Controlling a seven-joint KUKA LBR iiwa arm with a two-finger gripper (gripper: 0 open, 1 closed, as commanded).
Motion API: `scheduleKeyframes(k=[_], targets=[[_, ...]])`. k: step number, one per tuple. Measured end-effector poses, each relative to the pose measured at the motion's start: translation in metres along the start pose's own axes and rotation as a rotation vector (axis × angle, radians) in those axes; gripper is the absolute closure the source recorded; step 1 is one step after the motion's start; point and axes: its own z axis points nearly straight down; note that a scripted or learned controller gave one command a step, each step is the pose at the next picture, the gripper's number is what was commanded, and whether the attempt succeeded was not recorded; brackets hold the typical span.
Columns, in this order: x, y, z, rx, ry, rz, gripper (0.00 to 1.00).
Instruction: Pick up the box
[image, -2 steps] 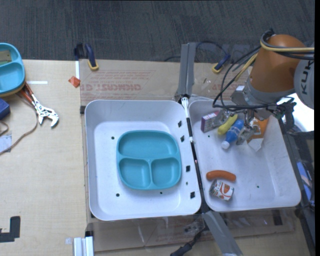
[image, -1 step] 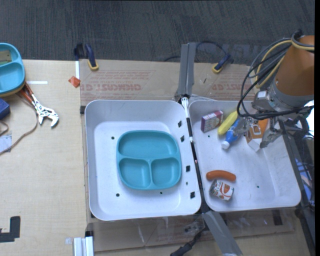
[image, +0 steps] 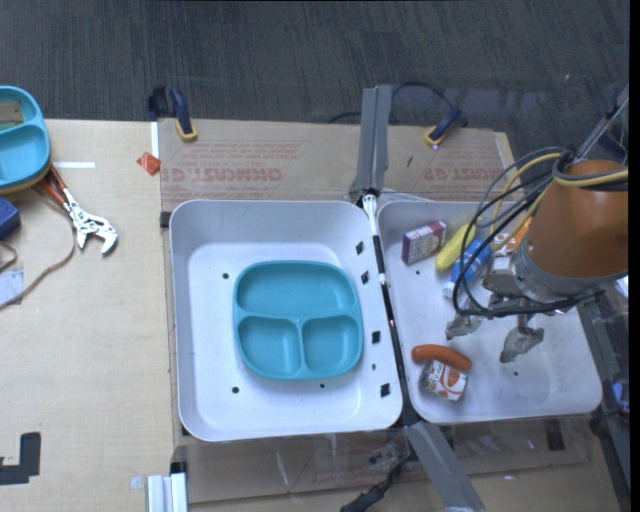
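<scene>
Right bin (image: 560, 400): tool (image: 492, 336) with fingers apart, clamping nothing; box (image: 423, 241) well apart at far-left corner

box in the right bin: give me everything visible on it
The box is small and rectangular, seemingly cardboard, purple-pink with a pale panel on its upper face; the print is too small to read. It lies tilted at a slant on the floor of the right bin, in the far left corner, apart from the walls. A yellow object lies just beside it. The gripper hangs open nearer the camera, not touching it.
</scene>
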Motion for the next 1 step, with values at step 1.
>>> scheduleKeyframes(k=[1], targets=[[-0.0006, 0.069, 0.0112, 0.0, 0.0, -0.236, 0.0]])
